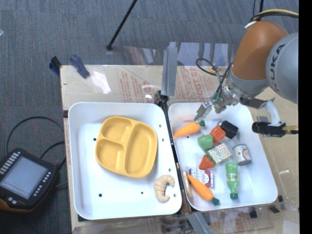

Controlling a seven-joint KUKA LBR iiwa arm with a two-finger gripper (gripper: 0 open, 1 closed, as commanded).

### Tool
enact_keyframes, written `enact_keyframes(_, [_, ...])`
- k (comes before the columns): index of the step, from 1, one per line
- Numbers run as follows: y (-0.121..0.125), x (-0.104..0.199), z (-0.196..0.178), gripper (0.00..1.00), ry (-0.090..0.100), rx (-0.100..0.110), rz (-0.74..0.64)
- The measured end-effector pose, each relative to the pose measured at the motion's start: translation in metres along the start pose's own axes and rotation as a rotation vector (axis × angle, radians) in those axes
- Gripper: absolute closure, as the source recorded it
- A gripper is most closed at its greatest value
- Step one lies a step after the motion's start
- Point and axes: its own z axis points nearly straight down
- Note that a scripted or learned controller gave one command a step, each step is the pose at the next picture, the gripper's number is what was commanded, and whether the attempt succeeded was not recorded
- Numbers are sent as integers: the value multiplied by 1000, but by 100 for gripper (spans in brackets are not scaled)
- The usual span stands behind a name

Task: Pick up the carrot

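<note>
Carrot (187,129): orange w/ green stem, lying in right bin (267,179) upper left, just below tool (206,108). Tool released, grasping nothing. 2nd carrot (201,188) at front. "KUKA" on arm (273,57).

We see our arm (265,57) reaching in from the right, wrist bent down-left, gripper (207,110) w/ fingers apart, nothing btwn them.
</note>
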Motion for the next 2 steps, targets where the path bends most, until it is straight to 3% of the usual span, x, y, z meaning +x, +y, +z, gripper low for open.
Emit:
enact_keyframes(1, [0, 6, 85, 0, 6, 8, -124])
enact_keyframes(2, [6, 1, 101, 0, -10, -14, -324])
